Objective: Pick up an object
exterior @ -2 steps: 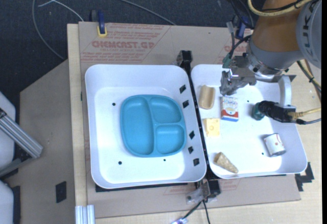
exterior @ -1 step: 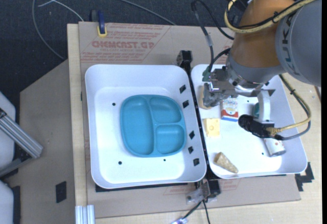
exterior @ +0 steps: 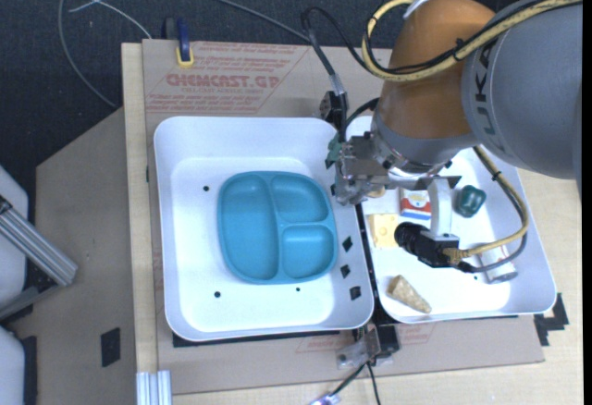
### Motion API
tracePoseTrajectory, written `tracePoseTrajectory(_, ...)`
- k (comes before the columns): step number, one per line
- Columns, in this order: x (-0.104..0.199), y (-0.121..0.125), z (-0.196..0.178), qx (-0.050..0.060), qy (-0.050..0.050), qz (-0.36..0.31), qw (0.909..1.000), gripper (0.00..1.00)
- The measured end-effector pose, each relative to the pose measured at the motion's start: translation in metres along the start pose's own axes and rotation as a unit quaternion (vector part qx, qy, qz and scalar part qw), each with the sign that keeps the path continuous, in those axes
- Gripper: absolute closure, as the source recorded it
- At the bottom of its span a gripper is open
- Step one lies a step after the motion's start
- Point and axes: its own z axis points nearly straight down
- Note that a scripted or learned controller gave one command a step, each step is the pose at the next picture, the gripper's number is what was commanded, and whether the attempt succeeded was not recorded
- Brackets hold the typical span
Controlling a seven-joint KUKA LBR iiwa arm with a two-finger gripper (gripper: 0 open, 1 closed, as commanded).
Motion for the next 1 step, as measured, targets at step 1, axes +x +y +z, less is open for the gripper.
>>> tracePoseTrajectory(1, -0.0039, 0.0008, 0.0002, 0.000, -0.001, 0.003, 1.0000, 0.00)
